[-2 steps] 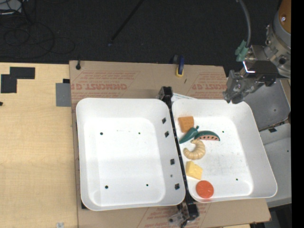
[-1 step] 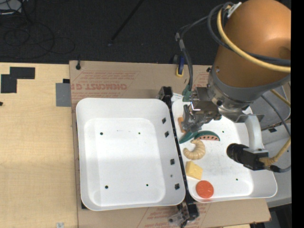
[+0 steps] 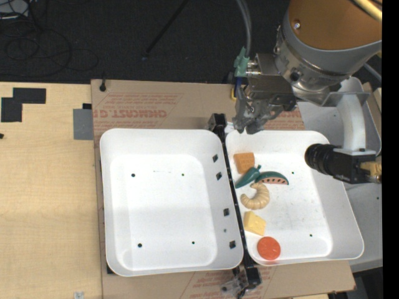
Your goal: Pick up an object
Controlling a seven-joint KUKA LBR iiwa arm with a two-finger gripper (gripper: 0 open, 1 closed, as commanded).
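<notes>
Several small objects lie along the left side of the right bin (image 3: 324,242). An orange block (image 3: 244,162) is farthest back. In front of it come a teal curved piece (image 3: 249,177), a watermelon slice (image 3: 275,180), a tan shrimp-like piece (image 3: 257,197), a yellow cheese wedge (image 3: 254,222) and a red disc (image 3: 269,248). My gripper (image 3: 249,127) hangs above the back left corner of the right bin, behind the orange block. Nothing shows between its fingers.
The left bin (image 3: 118,167) lies beside the right one, joined by a black divider with clips (image 3: 225,192). Both rest on a cardboard sheet (image 3: 149,104). Pale bench top extends to the left.
</notes>
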